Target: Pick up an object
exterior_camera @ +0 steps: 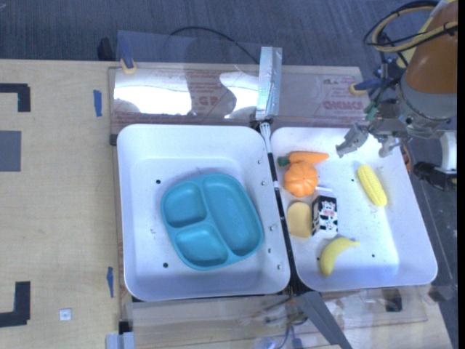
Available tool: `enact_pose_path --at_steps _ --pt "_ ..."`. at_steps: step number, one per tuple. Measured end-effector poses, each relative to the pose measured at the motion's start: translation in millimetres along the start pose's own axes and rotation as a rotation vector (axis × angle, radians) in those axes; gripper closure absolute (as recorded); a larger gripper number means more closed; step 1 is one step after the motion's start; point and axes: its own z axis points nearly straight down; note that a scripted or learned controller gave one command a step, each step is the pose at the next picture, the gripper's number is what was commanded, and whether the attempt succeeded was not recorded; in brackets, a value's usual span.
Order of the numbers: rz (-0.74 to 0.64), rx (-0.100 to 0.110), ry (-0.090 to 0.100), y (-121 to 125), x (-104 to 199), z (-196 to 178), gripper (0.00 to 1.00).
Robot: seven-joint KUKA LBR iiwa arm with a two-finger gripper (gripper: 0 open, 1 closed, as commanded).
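Over the right bin (407, 267), gripper (369, 141) hovers with fingers spread.

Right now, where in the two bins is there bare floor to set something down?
Right white bin: bare floor between the yellow corn cob, yellow banana and right wall. Its left side is crowded: orange carrot, orange pumpkin, cow-print carton. Left white bin: margins around the blue divided plate.
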Motion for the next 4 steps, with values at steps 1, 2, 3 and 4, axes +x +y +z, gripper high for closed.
enact_pose_path --at_steps 1,2,3,4 --pt "-0.208 0.004 0.002 -14 -72 100 0.00" --pt "-0.207 -0.008 -0.003 -11 -73 85 1.00" --pt "-0.207 -0.006 -0.003 -12 -73 86 0.00" --pt "-0.413 -0.018 -0.010 -2 -50 -63 0.00"
